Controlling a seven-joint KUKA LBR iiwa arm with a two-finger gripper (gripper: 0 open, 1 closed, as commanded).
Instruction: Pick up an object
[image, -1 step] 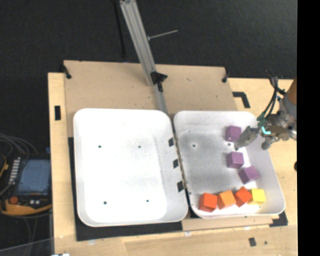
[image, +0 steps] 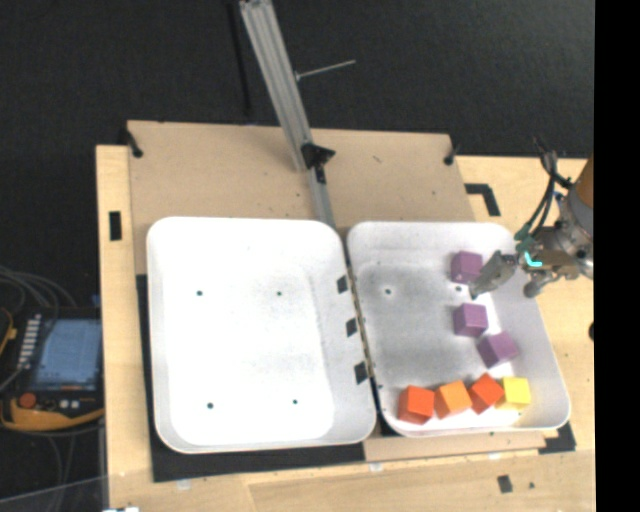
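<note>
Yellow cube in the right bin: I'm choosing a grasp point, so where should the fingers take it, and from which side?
Come straight down on the yellow cube. It sits against the bin's front wall with an orange cube touching its left side, so those faces look blocked. Probably pinch the near and far faces, or nudge it clear first.

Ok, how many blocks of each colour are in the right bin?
Purple blocks: 3
Orange blocks: 3
Yellow block: 1
Total: 7
</note>
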